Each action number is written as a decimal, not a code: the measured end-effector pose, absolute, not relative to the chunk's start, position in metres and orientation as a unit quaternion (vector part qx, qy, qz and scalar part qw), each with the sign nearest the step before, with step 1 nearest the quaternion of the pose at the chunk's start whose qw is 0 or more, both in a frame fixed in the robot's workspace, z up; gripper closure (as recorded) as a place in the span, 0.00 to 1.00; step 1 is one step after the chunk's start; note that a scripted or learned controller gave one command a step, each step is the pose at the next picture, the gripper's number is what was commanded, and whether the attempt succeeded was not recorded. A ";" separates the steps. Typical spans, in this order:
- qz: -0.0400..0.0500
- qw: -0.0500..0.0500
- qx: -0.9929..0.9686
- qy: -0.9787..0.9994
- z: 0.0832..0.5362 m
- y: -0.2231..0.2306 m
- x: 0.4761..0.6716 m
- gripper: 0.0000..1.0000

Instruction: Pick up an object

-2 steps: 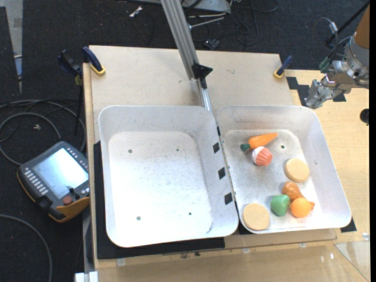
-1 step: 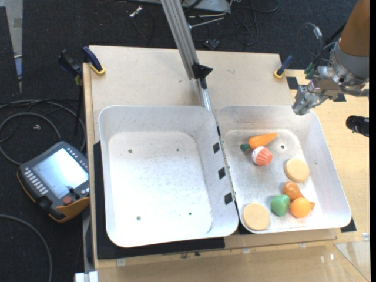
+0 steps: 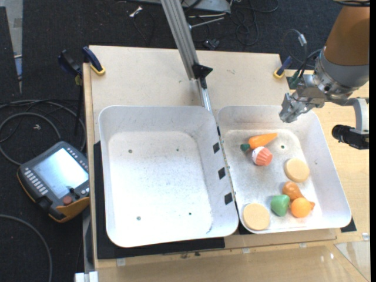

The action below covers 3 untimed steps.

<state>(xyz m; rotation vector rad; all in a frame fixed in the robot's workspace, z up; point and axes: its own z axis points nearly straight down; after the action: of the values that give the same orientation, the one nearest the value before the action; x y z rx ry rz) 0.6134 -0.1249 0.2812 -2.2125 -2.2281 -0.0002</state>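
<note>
My gripper [image 3: 289,114] hangs over the far right edge of the right bin [image 3: 329,157], above and to the right of an orange carrot [image 3: 261,140]. Nothing shows between its fingers. Just below the carrot lies a red and white ball [image 3: 262,156]. A tan round biscuit [image 3: 297,170] sits further right. Near the front of the bin are a green pepper [image 3: 280,204], an orange fruit [image 3: 301,207], a small orange piece [image 3: 291,189] and a second tan disc [image 3: 257,215].
The left bin [image 3: 155,175] lies beside the right one, sharing a raised middle wall. A slanted metal pole [image 3: 182,31] rises behind the bins. A teach pendant [image 3: 56,181] lies off the bench at left. Clamps [image 3: 94,63] sit at the bench's far corners.
</note>
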 end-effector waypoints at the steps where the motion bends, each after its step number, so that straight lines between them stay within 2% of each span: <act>1: 0.001 0.002 -0.705 -0.710 0.261 -0.077 0.593 1.00; 3: 0.001 0.002 -0.704 -0.710 0.239 0.036 0.541 1.00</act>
<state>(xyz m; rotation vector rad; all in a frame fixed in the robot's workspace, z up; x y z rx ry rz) 0.5411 0.0363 0.2385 -2.2086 -2.2280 0.0022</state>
